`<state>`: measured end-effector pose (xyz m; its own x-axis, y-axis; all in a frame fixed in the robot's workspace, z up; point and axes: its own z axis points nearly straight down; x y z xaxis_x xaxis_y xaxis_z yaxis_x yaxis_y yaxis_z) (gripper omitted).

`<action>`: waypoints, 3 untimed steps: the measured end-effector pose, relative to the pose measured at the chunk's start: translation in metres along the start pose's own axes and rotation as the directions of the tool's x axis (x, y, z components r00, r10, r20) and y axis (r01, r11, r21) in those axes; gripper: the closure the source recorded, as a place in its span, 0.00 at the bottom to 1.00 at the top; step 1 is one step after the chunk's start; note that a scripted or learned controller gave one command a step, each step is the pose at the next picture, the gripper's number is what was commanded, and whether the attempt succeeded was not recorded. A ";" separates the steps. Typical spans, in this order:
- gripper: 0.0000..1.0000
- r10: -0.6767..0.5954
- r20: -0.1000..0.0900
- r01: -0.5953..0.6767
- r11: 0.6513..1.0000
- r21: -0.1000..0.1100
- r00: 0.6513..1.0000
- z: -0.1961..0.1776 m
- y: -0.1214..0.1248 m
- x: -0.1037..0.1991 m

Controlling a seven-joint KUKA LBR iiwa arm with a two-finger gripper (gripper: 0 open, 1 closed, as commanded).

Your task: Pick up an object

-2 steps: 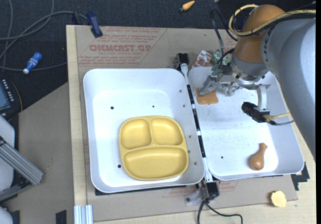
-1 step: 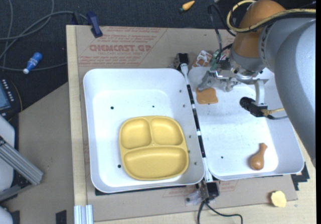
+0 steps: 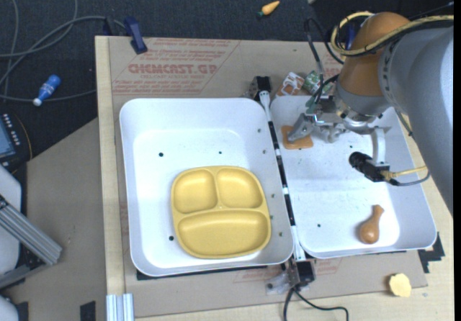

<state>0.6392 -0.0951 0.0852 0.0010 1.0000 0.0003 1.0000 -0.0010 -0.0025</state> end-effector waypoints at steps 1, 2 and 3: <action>0.00 -0.003 0.001 0.003 1.000 -0.006 1.000 0.000 0.029 0.003; 0.00 -0.001 0.001 0.001 1.000 -0.001 1.000 0.000 0.020 0.003; 0.00 -0.003 0.001 0.003 1.000 -0.005 1.000 0.000 0.027 0.004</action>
<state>0.6665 -0.0912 0.0849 -0.0018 1.0000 -0.0006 1.0000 0.0018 0.0021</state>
